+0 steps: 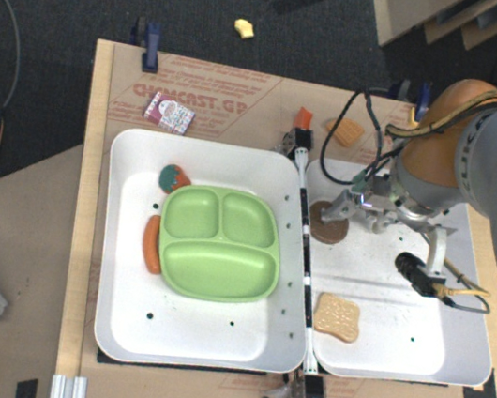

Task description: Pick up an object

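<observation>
In the right bin (448,362), a brown round piece (327,222) lies by the left wall. My gripper (363,205) hovers just right of and above it, close to its edge; the view does not show anything held. A slice of toast (337,317) rests near the front left of that bin. The left bin (113,293) carries a green divided plate (219,242), with an orange sausage-shaped piece (152,243) along its left side and a small green and red piece (174,177) at its upper left corner.
On the bench behind the bins lie a tan piece (346,133), a small orange item (303,117) and a pink and white packet (168,112). A blue clamp (148,44) grips the bench's far left edge. The ridge between the bins (301,250) runs beside the brown piece.
</observation>
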`<state>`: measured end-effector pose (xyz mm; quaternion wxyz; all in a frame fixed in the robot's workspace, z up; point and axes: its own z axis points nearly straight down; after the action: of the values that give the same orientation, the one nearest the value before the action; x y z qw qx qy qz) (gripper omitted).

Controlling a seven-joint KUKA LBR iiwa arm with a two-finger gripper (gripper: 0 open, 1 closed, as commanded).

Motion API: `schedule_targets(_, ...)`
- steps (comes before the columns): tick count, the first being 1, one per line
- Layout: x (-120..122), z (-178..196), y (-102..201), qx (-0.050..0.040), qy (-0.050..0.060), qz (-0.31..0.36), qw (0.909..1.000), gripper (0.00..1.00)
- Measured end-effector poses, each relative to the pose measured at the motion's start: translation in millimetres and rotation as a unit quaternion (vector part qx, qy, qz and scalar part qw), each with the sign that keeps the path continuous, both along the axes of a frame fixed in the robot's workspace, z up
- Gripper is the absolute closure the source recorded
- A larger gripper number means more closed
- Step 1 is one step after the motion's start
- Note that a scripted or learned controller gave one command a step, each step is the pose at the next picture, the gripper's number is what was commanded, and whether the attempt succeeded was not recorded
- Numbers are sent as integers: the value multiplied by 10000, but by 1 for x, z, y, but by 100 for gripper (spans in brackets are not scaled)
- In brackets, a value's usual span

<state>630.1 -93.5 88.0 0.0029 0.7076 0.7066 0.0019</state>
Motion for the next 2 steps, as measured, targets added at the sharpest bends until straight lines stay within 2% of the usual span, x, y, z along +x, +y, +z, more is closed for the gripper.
schedule_targets(1,-17,0,-1,4,-5,1,10000,0)
schedule_targets(2,39,-1,-38,-6,-14,14,10000,0)
